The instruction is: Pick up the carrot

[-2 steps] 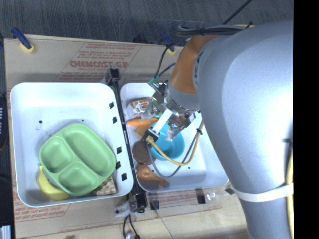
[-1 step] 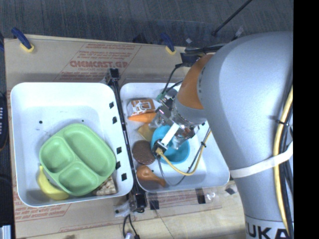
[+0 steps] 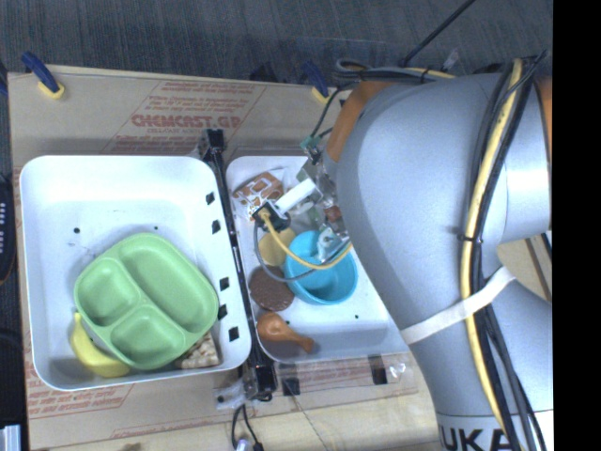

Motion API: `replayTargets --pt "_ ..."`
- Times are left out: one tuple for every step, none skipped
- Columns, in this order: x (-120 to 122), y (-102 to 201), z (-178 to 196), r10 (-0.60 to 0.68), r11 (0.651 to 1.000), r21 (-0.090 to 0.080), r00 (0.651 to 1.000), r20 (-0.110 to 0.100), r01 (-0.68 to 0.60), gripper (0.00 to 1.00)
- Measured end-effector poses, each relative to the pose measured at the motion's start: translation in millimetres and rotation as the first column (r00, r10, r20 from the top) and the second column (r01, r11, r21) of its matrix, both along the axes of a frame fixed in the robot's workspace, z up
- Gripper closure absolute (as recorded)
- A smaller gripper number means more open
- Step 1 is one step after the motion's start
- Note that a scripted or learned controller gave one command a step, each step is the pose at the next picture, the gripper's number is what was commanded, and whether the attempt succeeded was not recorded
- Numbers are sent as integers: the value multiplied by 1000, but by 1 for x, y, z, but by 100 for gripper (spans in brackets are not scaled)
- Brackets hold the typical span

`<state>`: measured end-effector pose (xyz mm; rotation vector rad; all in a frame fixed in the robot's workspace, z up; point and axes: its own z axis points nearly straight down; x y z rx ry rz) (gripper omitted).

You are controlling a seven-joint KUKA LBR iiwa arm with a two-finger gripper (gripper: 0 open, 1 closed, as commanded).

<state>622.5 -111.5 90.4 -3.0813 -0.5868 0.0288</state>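
Carrot (image 3: 282,331) is my best reading of the orange-brown tapered piece near the front edge of the right bin (image 3: 376,322), close to its front-left corner. It has a dull, smooth skin. Its thick end lies toward the divider and its thin end points right, so its long axis runs roughly along that front edge.

In the left bin (image 3: 113,172) a glossy green divided plate (image 3: 146,299) lies tilted over a yellow piece (image 3: 89,353) at the front-left corner, with a speckled cracker (image 3: 200,353) just beside the plate at the front edge.

In the right bin a flat brown disc (image 3: 272,291) sits between the carrot and a smooth blue bowl (image 3: 324,280), touching the bowl's rim. My gripper (image 3: 324,233) hangs over the bowl's back rim, amid cables. I cannot tell how open it is, and I see nothing in it.

The carrot lies forward and a little left of my gripper, past the bowl, so I judge the reach must clear the bowl's rim.
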Motion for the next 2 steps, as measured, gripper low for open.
replayTargets --pt "1 3 11 13 1000 9 1000 -6 -13 100" --pt "-58 15 5 134 991 -2 991 17 -134 100"
